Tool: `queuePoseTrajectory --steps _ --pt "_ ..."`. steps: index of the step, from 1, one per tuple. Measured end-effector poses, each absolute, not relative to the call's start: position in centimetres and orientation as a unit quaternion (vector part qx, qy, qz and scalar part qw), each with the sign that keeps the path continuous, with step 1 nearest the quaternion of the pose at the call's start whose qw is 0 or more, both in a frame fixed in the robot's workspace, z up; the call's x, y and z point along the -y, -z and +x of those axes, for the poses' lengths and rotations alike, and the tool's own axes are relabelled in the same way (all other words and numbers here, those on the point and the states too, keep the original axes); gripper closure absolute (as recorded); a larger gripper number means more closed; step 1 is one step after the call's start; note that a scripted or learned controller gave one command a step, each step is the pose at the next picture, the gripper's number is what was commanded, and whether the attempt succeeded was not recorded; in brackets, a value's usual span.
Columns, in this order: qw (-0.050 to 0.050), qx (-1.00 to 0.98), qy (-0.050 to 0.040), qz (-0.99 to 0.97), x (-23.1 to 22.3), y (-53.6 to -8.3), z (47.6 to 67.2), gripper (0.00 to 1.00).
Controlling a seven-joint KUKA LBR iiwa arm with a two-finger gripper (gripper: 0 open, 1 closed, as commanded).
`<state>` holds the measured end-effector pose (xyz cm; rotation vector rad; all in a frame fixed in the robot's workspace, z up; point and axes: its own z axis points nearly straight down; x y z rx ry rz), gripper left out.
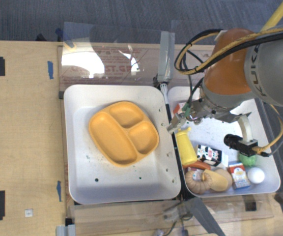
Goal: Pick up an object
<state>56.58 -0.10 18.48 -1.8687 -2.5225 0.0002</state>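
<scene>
Gripper (181, 120) low over upper-left corner of right bin (269, 181), right of frame centre. Yellow bottle (185, 149) directly below it in frame, just beside or touching; long axis near vertical, along bin's left wall. Cannot tell open or closed. Nothing seen held. Yellow divided plate (124, 132) in left bin (77, 171), well apart.

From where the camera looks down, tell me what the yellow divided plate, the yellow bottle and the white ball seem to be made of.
Yellow divided plate: likely moulded plastic, matte to satin, judging by its even colour and soft rounded ridges. Yellow bottle: probably plastic too, smooth with a faint sheen along its side. White ball: hard and glossy by its bright highlight, perhaps plastic; the material is too small to tell for sure.
</scene>
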Motion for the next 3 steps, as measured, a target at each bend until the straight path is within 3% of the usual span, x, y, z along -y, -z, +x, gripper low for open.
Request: queuePoseTrajectory --steps 1,2,3 --pt "0.0 0.782 0.0006 -0.624 1.9 -18.5 57.1 0.0" --pt "-0.001 0.814 0.0008 -0.581 1.2 -18.5 58.9 0.0" --pt "-0.002 0.819 0.0008 -0.573 4.5 -20.4 61.4 0.0"
